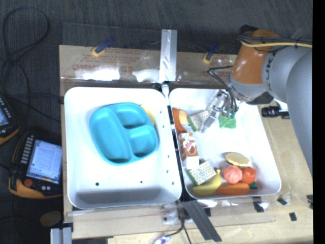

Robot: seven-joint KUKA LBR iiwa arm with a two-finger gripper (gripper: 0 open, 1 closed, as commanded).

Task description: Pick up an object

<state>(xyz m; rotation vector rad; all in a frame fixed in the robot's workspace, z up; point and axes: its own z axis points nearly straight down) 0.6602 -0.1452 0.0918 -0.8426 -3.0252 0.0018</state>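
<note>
Toward the far end of the right bin, the gripper hangs low over a small pale checked packet, with a green block just to its right. Whether anything is clamped cannot be told; the metal tips blur into the clutter. That packet looks light, stiff-edged and probably slick, best pinched across its narrow sides. Its left edge crowds an orange item, and its underside is hidden.
</note>
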